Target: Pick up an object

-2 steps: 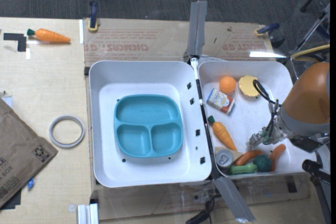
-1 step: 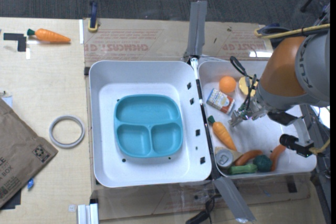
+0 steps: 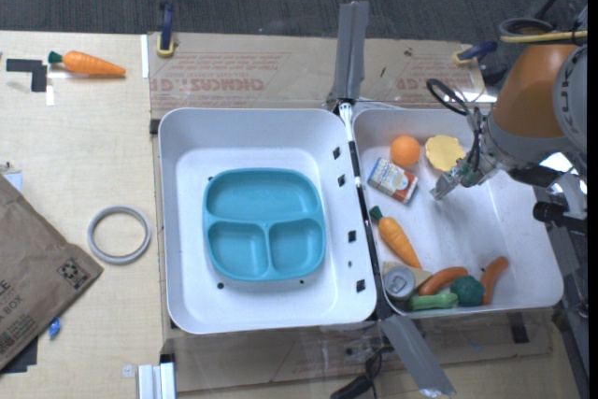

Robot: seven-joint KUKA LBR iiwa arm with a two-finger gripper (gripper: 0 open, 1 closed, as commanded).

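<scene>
i'm watching the arm point(image 3: 533, 98) reaching in from the right, hanging over the right bin point(image 3: 523, 229). the end effector point(image 3: 450, 181) is hovering above the bin's bare floor, just below the yellow piece point(image 3: 445, 151) and to the right of the small carton point(image 3: 392, 179). from this angle i cannot tell whether it is wide or narrow, and i'm seeing nothing between its tips.

the things to pick from are all lying in the right bin. an orange ball point(image 3: 405, 150) is sitting near the back wall, touching or almost touching the carton's upper corner. a carrot point(image 3: 396, 238) is lying at a slant along the left wall, leafy end toward the back. along the front edge a can point(image 3: 399, 282) is resting in the left corner, with a sausage-like piece point(image 3: 443, 278), a green pod point(image 3: 435, 300), a broccoli piece point(image 3: 469, 292) and a small orange-red piece point(image 3: 493, 275) bunched just beside it.

the left bin point(image 3: 177, 229) is holding a blue divided tray point(image 3: 264, 224). out on the table point(image 3: 75, 163), well apart from the bins, i'm seeing another carrot point(image 3: 86, 64), a grey ring point(image 3: 119, 233) and a cardboard box point(image 3: 37, 271) at the left edge.
</scene>
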